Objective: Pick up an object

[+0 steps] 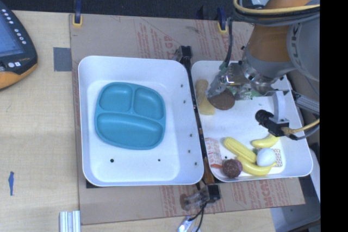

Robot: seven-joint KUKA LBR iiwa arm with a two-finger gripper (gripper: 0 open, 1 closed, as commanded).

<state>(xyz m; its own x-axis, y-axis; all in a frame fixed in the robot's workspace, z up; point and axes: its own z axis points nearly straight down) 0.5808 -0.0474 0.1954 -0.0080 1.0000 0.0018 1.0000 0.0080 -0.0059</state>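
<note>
Hanging Over a Brown Disc in the Right Bin

Reaching in from the right, the gripper (224, 87) sits low over the upper left part of the right bin (239, 127). A brown disc-shaped piece (222, 101) lies right beneath its metal fingers; whether they are spread or clamped on it cannot be told from this slant, since the wrist hides their tips. The disc is slightly oval, with its longer side running left to right.

Just left of it, a pale tan oblong piece (204, 98) lies against the bin's left wall, its long axis running from top to bottom of the view. Lower in the same bin, a yellow banana (244, 156) stretches diagonally from upper left down to lower right. A second, smaller banana (265, 142) curves above it, pointing up to the right. A white egg (266, 157) rests between them, and a dark round fruit (232, 167) sits near the bin's bottom edge, touching the long banana.

The left bin (87, 117) carries a blue divided plate (131, 115).
</note>
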